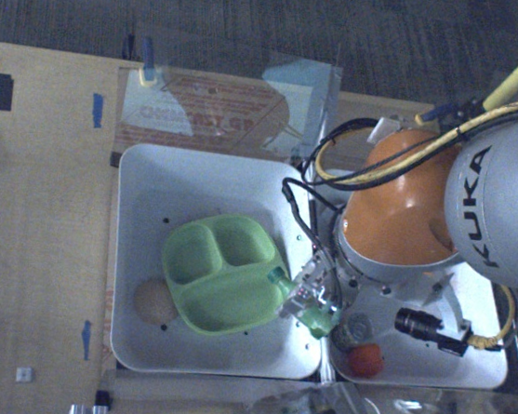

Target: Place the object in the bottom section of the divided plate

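Note:
A green divided plate [218, 274] lies in the left white bin [149, 188], with two small sections toward the top and one large section at the bottom. My gripper [307, 296] hangs just off the plate's right edge, over the strip between the two bins. A small green object [318, 323] sits right under the gripper, and a teal bit [279, 276] shows at the plate's rim beside it. Whether the gripper has hold of the green object I cannot tell. The arm's orange band [400, 205] and grey body cover much of the right bin.
A tan ball [154, 300] rests against the plate's lower left edge in the left bin. The right bin [483, 365] holds a red object [368, 359] and a dark grey round piece [353, 333]. A black cable plug [427, 327] juts out near the wrist.

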{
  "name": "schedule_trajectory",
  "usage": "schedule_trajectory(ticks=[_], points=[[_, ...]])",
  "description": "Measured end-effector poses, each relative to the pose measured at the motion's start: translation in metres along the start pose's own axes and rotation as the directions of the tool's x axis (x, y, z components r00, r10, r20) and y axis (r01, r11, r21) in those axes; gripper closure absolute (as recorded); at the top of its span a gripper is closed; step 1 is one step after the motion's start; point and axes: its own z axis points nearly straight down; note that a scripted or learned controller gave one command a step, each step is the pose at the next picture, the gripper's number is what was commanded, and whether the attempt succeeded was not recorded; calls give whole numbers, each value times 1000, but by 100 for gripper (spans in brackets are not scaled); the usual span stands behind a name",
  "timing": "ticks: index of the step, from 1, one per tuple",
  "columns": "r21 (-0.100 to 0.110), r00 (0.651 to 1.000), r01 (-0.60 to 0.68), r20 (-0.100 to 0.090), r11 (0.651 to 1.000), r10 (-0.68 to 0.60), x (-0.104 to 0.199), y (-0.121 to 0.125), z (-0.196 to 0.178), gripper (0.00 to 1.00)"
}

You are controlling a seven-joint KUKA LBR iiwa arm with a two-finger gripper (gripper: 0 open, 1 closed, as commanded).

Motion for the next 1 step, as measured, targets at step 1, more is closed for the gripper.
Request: schedule_trajectory(ticks=[1], points=[[-4, 1000, -1, 3, 1000, 1, -1, 1, -10, 100]])
